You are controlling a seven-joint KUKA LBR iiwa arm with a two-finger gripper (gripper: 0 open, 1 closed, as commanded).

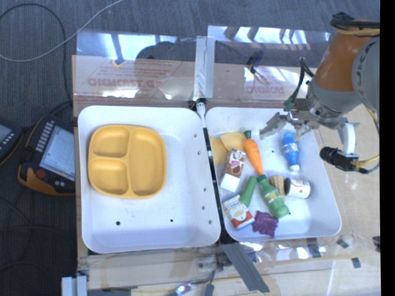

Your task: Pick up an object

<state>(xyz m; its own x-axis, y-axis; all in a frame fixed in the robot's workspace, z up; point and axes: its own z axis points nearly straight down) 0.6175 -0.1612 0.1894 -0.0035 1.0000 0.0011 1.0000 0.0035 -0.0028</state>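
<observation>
The right bin (321,227) holds several toy foods. A blue bottle (290,152) lies near its back right, beside an orange carrot (253,155). My gripper (289,127) hangs just behind and above the blue bottle, open, with nothing between its fingers (270,129). Further forward lie a green bottle (272,197), a white cup (300,189), a purple grape bunch (265,224) and a small red-and-white carton (236,211). A brown-and-white carton (234,164) and a yellow wedge (231,142) sit at the bin's left side.
In the left bin (148,227) lies a yellow divided plate (128,160). A raised rim (210,165) separates the two bins. Clear plastic panels (203,66) stand behind them. A handheld pendant (49,156) rests on the floor to the left.
</observation>
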